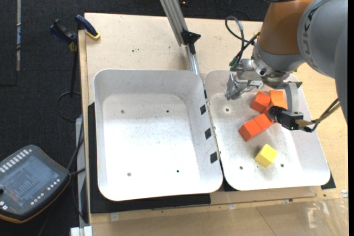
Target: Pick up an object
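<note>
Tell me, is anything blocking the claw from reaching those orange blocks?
Nothing visible does. The gripper hangs over the right bin, just left of the orange blocks, with bare bin floor between. The yellow block lies apart, nearer the front.

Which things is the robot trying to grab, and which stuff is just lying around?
For the job:
- orange blocks in the right bin
- yellow block in that bin
- gripper, above that bin

Just lying about:
- left bin
- handheld controller
- blue and yellow clamp
</note>
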